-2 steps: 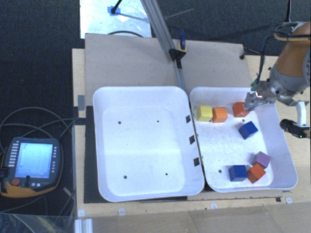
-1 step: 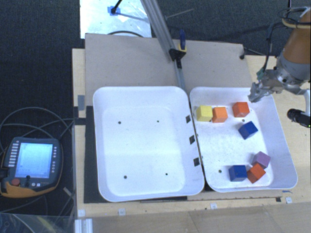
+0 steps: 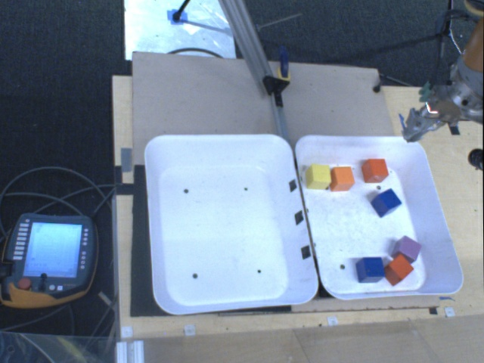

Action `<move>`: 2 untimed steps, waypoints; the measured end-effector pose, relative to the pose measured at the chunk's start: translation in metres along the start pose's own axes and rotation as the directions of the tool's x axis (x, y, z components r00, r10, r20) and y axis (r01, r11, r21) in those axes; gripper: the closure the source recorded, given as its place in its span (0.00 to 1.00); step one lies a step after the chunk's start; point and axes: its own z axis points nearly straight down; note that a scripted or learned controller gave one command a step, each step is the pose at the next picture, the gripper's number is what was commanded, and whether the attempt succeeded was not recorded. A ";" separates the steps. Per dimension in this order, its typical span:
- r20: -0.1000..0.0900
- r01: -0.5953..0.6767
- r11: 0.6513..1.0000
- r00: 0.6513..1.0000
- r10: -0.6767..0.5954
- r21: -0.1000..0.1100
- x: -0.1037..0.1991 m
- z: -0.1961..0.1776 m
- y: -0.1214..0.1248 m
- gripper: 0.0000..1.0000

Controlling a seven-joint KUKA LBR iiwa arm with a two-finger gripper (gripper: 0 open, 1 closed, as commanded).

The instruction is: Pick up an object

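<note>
Bins (image 3: 227, 157): smooth, white, plastic-looking, slight sheen. Blocks (image 3: 385, 202): matt, painted finish. Bench (image 3: 333, 97): matt board, cardboard-like surface.

Arm: one, entering at the upper right of the frame; grey wrist section visible at the right edge, an orange patch above it at the edge. Gripper (image 3: 414, 127): at upper right, pointing down and to the left, blurred. Nothing visible between its tips.

Bench (image 3: 333, 97) bears two white bins (image 3: 227, 146) side by side.
</note>
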 end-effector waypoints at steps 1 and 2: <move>-0.004 0.004 1.000 1.000 -0.004 0.006 0.055 -0.005 -0.014 1.00; -0.005 0.004 1.000 1.000 -0.004 0.009 0.103 0.005 -0.026 1.00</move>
